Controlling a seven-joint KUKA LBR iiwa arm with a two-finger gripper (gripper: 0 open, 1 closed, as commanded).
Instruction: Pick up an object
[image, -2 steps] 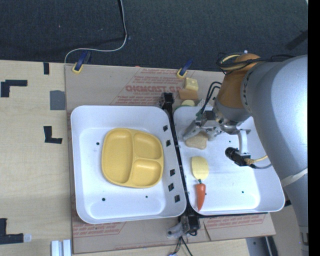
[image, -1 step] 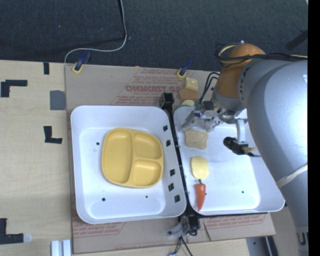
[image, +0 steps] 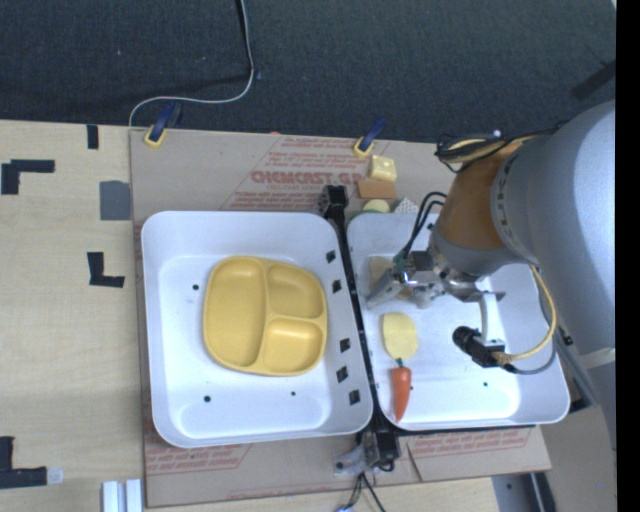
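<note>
The grey metal gripper (image: 392, 283) sits low in the right bin (image: 520, 395) near its left wall, and how far its claw is spread, or whether it has hold of anything, cannot be told. Just below it lie a smooth pale-yellow rounded piece (image: 399, 334) and a small glossy orange carrot (image: 400, 390). A moulded yellow plastic divided plate (image: 265, 314) rests in the left bin (image: 170, 250).

A robotics lab is indicated; a cardboard sheet (image: 300, 170) is clamped to the tabletop (image: 60, 300); black tape marks (image: 100, 270) are stuck down; a cable (image: 235, 60) is trailed across.
</note>
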